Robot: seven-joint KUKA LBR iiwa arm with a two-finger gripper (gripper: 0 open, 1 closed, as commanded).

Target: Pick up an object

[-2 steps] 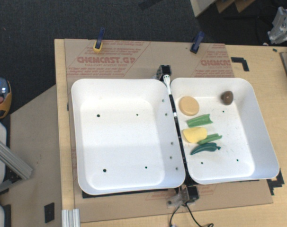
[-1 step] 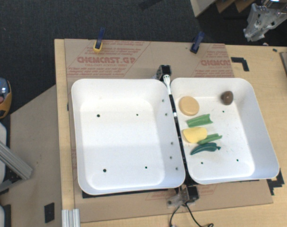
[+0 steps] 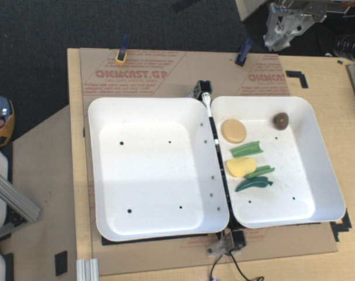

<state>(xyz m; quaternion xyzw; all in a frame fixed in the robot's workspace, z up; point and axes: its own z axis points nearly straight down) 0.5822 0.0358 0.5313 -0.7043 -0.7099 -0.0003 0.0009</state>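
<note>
Whether the jaws are spread or pressed together cannot be told: the gripper [image 3: 278, 38] is small and blurred, a pale metal shape hanging from the arm. It sits beyond the far rim of the right bin [image 3: 327, 177], outside the bin, above the far edge of the brown cardboard sheet [image 3: 166, 69] and the dark floor behind it. It is well apart from everything that lies in that bin.

All the loose objects lie in the right bin:
- A round tan disc [image 3: 233, 130] lies in the far left part of the bin, near the left wall.
- A small brown ball [image 3: 280, 120] rests alone toward the bin's far side, to the right of the disc and apart from it.
- A light green pod-shaped piece [image 3: 246, 150] lies just nearer than the disc, close beside it.
- A pale yellow lump [image 3: 240, 167] lies nearer again, close to the bin's left wall.
- A small green piece [image 3: 263, 170] is touching, or all but touching, the lump's right side.
- A dark green pepper-like piece [image 3: 253, 184] is the nearest of the group, lying just nearer than the yellow lump, about midway along the bin.

The left bin [image 3: 148, 174] butts against the right bin's left wall. A black clip [image 3: 202, 89] sits at the far end of that seam. On the cardboard beyond the bins, a yellow-and-blue clamp [image 3: 122, 54] stands far to the left, and a blue clamp [image 3: 243, 51] stands just beyond the right bin's far rim.
</note>
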